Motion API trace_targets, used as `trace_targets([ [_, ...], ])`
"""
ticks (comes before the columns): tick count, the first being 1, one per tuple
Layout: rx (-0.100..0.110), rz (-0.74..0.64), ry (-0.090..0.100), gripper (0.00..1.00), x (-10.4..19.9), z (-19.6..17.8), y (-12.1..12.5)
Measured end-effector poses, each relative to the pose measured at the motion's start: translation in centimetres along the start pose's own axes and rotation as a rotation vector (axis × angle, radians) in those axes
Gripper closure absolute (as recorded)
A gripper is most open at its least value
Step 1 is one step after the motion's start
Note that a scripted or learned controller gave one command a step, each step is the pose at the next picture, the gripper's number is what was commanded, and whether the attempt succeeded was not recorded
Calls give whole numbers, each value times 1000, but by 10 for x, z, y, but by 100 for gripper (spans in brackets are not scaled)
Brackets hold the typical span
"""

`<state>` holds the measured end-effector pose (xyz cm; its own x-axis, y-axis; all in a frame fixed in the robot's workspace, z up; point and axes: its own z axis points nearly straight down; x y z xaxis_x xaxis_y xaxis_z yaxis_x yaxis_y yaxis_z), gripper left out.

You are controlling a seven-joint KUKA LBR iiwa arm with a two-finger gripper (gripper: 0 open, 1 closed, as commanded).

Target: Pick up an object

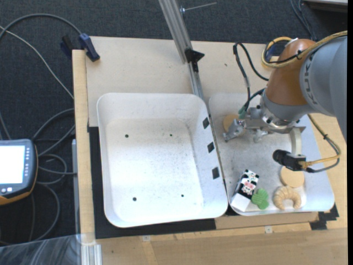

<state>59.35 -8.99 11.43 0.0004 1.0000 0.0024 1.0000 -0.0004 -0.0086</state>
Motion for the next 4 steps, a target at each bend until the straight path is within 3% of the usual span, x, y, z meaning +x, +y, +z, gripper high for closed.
trace_targets([
  [1,-10,0,-1,100,0,-15,2],
  [3,-17,-2,-3,100,0,-134,8],
  [4,-12,-7,0,100,54,-141,6],
])
